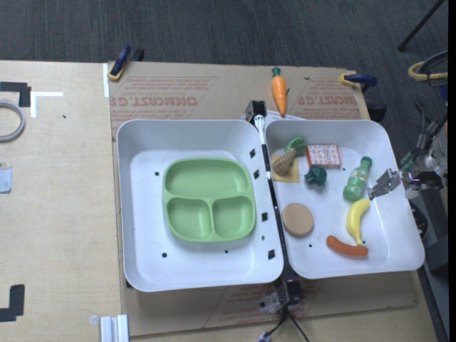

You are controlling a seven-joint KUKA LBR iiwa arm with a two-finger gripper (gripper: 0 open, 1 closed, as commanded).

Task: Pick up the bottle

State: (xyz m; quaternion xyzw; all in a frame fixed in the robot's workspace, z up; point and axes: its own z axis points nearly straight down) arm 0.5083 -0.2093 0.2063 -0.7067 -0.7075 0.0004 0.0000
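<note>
Bench (57, 212), cardboard sheet (178, 95), two white bins (135, 212), toy carrot (278, 90), perhaps tape roll (11, 122)

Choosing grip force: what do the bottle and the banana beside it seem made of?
Bottle: looks like translucent green plastic, glossy, judging by its pale sheen and lighter cap. Banana: probably moulded toy plastic or rubber, smooth uniform yellow; the view leaves that open.

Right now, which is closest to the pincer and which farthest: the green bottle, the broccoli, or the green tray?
From the pincer at the right bin's right edge:
1. Green bottle, just to its left.
2. Broccoli, mid-bin.
3. Green tray, in the left bin.
</note>
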